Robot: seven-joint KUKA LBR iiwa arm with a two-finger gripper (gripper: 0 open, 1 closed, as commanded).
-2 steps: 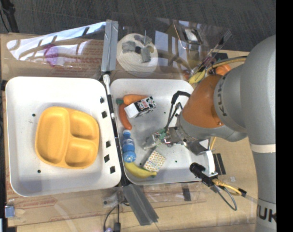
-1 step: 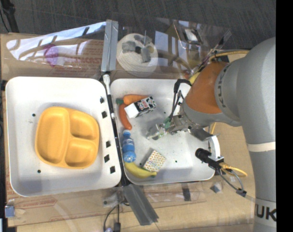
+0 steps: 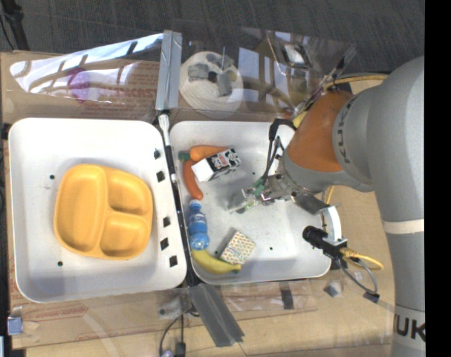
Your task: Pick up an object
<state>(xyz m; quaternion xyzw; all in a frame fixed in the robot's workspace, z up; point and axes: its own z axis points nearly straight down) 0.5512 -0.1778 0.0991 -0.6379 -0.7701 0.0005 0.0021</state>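
My gripper (image 3: 249,197) hangs low over the middle of the right bin (image 3: 284,262), with the grey arm and orange band reaching in from the right. To its left lie a small white and black carton (image 3: 216,163), an orange carrot (image 3: 204,152) behind the carton and a second orange piece (image 3: 192,181) along the bin's left wall. A blue bottle (image 3: 198,227), a yellow banana (image 3: 214,262) and a patterned packet (image 3: 238,248) sit at the front left. Nothing shows between the gripper's fingers.
The left bin (image 3: 32,274) holds a yellow divided tray (image 3: 102,210). A roll of white material (image 3: 210,80) and clear plastic sheeting lie behind the bins. A divider with black clips (image 3: 166,199) separates the two bins.
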